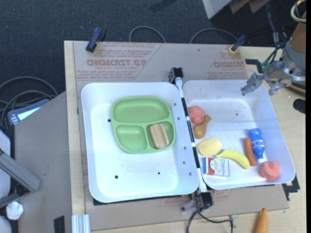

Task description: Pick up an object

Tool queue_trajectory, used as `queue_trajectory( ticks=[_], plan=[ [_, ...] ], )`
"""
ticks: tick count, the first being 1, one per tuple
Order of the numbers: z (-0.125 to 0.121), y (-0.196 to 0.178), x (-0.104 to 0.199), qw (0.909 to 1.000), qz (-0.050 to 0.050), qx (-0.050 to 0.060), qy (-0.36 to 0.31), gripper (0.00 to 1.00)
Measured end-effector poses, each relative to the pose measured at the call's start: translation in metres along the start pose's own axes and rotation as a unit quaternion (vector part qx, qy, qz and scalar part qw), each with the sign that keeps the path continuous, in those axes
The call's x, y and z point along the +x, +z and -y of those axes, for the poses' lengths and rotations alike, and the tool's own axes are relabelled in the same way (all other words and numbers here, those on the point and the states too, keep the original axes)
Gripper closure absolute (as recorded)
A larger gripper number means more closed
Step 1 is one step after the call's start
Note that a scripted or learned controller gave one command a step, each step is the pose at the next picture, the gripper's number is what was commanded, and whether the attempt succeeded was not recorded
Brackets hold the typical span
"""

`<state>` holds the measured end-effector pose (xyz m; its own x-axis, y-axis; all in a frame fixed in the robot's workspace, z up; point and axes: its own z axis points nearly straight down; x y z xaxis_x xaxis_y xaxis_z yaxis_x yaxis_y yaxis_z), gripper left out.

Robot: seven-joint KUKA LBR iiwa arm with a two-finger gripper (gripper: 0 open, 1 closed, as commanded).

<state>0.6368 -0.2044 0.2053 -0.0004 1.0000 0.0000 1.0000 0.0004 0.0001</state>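
Two shallow white plastic bins are seen side by side on a brown cardboard-covered bench (146, 62) printed with red lettering. In the left bin (97, 130) a light green three-compartment plastic tray (141, 113) is set, and a tan bread-roll-shaped toy (159, 135) is lodged in its lower right compartment.

In the right bin (228, 98) a cluster of glossy toy foods is gathered towards the near and right-hand parts. A pink rounded toy (196, 114) is placed against the dividing wall, with a tan drumstick-shaped toy (201, 125) touching it. Just below, a pale yellow lemon-shaped toy (209, 146) is found, and beside it a curved yellow banana toy (236, 158). A small white and red carton (215, 167) lies flat near the bin's near edge. Further right, a blue and white bottle (256, 144) rests alongside an orange sausage-shaped toy (249, 150), and a pink lumpy toy (269, 169) sits in the near right corner.

The metallic two-finger gripper (250, 85) is held over the far right part of the right bin, well apart from all the toys. Nothing is grasped by it; whether it is spread or closed cannot be told. A blue clamp (94, 39) and a yellow and blue clamp (237, 43) are fixed at the bench's far edge.
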Motion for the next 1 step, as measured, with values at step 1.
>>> queue_trajectory(
  ticks=[1],
  plan=[
    [0.0549, 0.1179, -0.0146, 1.0000, -0.005, 0.002, -0.002, 0.00]
  ],
)
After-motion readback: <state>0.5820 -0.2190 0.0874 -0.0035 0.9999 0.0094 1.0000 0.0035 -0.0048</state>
